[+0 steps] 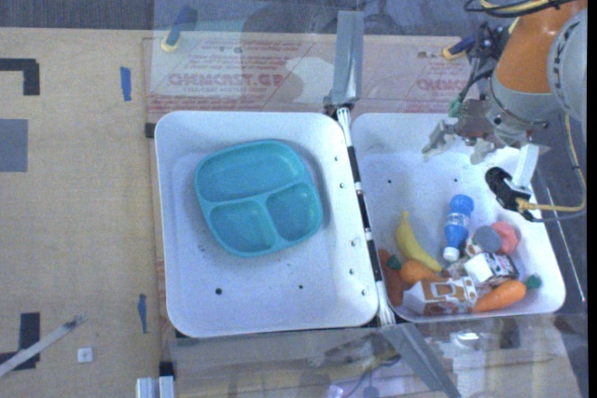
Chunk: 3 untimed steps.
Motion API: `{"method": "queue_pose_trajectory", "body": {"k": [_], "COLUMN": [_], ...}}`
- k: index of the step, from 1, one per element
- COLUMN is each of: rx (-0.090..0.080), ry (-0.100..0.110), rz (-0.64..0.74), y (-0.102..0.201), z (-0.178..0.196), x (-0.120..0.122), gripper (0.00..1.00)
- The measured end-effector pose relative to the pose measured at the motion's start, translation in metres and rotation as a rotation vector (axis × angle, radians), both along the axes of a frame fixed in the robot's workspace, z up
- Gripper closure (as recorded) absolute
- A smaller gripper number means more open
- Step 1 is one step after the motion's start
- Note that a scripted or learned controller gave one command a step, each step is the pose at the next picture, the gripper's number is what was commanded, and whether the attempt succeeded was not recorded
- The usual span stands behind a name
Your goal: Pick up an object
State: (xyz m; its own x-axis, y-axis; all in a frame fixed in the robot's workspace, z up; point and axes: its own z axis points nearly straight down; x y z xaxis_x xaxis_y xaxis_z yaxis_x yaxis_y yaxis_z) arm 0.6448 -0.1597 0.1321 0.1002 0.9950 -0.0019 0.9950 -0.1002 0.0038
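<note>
Camera view from overhead takes in a pale wooden bench (pixel 75 228) bearing two shallow white bins side by side, with grey carpet beyond the far edge. Clear plastic sheeting stands behind the bins, and red lettering shows through it on the cardboard backing, too faint and mirrored to read with any confidence. Bits of blue tape (pixel 125 84) and black squares mark the benchtop to the left.

The left bin (pixel 177 294) holds a teal divided plate (pixel 258 197), lying flat, three compartments facing up. The right bin (pixel 392 154) has its clutter pushed into the near corner: a yellow banana (pixel 411 243), a small blue-capped bottle (pixel 456 223) lying beside it, an orange carrot (pixel 501 295) at the front wall, a small printed carton (pixel 446 294) whose wording is too small to make out, and a few other bits piled among them.

The grey arm with its orange band (pixel 527 51) comes in from the right, cables looping over it. Its gripper (pixel 462 137) hangs over the far, bare part of the right bin, well apart from the pile, fingers spread apart with nothing between them.
</note>
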Motion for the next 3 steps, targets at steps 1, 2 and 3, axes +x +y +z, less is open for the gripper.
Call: {"method": "queue_pose_trajectory", "body": {"k": [1,2,3], "rx": [0.001,0.001,0.001], "ry": [-0.002,-0.008,-0.008], "rz": [0.036,0.031,0.03], "y": [-0.031,-0.034,-0.034], "z": [-0.044,-0.033,-0.033], "x": [-0.047,-0.046,-0.046], "gripper": [0.0,1.0,0.0]}}
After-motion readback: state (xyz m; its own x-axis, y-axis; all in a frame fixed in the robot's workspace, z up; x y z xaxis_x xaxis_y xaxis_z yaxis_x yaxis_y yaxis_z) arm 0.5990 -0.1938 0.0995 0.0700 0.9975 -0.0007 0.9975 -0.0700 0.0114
